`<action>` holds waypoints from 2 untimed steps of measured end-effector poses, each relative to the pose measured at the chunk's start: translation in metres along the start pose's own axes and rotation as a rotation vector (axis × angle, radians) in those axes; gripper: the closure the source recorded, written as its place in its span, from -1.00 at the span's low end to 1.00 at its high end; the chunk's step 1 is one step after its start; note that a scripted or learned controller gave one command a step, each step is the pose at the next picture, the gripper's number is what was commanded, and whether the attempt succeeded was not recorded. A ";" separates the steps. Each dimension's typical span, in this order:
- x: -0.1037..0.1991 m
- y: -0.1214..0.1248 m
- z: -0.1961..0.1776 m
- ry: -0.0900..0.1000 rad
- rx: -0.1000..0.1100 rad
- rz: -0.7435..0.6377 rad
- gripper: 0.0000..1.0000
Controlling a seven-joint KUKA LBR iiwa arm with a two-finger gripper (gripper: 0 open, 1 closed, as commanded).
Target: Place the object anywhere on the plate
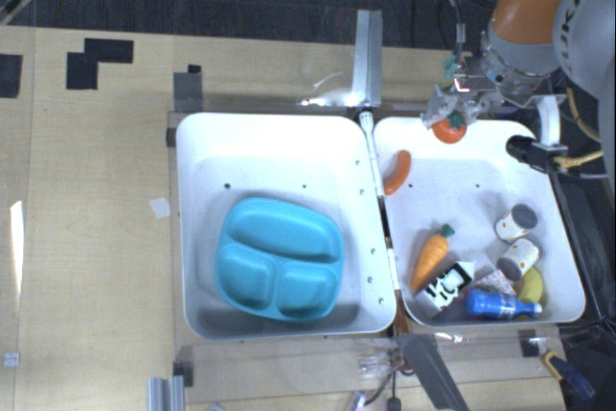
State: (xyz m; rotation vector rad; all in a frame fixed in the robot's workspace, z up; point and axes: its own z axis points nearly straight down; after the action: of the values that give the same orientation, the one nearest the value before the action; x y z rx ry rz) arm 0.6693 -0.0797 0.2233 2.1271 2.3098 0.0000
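A blue divided plate (279, 257) lies in the left bin (197, 207), toward its near side. My gripper (452, 111) hangs over the far edge of the right bin (568, 298), well to the right of the plate and farther back. A small round orange-red object with a green top (449, 131) sits between the fingertips, raised off the bin floor. The fingers are shut on it.
The right bin holds an orange sausage shape (396, 170) by the divider, a carrot (431, 255), a black-and-white box (445, 284), a blue bottle (500, 305), a yellow piece (531, 285) and two small white cups (517, 222). A metal post (368, 63) stands behind the divider.
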 end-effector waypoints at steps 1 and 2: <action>0.079 -0.034 0.041 0.001 0.004 -0.010 1.00; 0.144 -0.095 0.041 0.001 0.004 -0.014 1.00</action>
State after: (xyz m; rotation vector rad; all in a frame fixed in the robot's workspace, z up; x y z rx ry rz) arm 0.5632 0.0561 0.1825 2.1134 2.3270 -0.0027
